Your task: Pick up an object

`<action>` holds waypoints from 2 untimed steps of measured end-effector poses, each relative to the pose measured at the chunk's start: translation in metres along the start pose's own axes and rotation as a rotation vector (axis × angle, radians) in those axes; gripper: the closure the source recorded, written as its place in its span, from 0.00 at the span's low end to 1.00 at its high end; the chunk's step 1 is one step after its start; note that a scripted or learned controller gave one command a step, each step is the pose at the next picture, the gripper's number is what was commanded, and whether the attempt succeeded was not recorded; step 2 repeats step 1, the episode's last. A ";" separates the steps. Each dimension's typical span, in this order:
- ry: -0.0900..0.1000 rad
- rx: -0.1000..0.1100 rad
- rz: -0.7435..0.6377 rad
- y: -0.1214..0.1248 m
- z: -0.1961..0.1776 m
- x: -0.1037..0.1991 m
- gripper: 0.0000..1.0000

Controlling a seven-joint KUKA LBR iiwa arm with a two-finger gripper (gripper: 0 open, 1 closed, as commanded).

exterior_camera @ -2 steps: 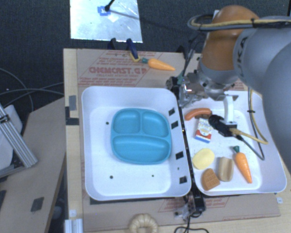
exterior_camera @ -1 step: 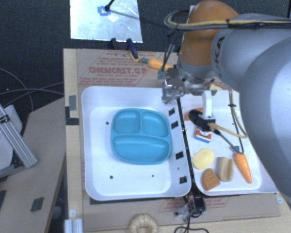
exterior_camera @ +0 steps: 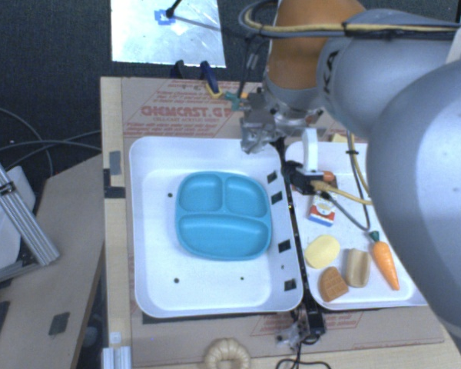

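Toys in the right bin (exterior_camera: pixel 415 302), such as the carrot (exterior_camera: pixel 385 263), look light, hard and slick, best pinched across the middle; the hand (exterior_camera: pixel 255 138) hangs over the left bin's (exterior_camera: pixel 150 229) far edge, its state impossible to tell.

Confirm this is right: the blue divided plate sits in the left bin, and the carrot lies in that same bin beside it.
Not quite. The blue divided plate is in the left bin, but the carrot lies in the right bin, as the camera view shows.
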State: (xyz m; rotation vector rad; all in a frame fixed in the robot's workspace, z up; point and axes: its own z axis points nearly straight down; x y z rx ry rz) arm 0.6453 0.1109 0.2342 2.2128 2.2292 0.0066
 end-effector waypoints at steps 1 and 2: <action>-0.003 0.003 0.008 -0.009 0.006 -0.011 1.00; -0.003 0.003 0.008 -0.009 0.006 -0.011 1.00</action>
